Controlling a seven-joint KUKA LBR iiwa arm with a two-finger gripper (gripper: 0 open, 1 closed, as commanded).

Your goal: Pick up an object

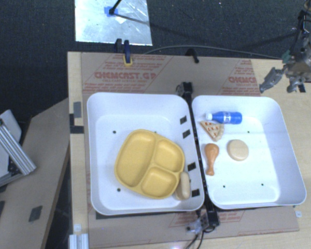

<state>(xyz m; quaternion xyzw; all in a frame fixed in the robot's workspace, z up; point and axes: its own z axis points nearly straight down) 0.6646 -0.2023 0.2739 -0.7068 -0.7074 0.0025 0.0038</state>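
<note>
1. The two-finger gripper [283,81] hung at the upper right, above and outside the far right corner of the right-hand shallow white bin [287,134]. Its dark prongs appeared spread apart, with nothing between them.

2. The candidate objects lay in that right bin: a blue plastic bottle with a white cap [225,118] on its side near the far wall, a tan triangular toy pizza slice [213,130] just beside it, an orange-brown toy drumstick [211,157] near the divider, and a round beige bun-like disc [238,150] close to the drumstick.

3. The left-hand white bin [101,134] held a yellow compartmented plastic tray [149,163], with a pale tan oblong toy [184,185] touching its near corner.

4. Likely troubles, as I judged them:
   - The bottle and pizza slice sat so close that a descent on either could nudge the other.
   - The bottle, lying on its side, could roll away from closing fingers.
   - The flat disc and slice offered little height, so the fingers might shut above them.
   - The drumstick near the divider wall left scant room on that side.
</note>
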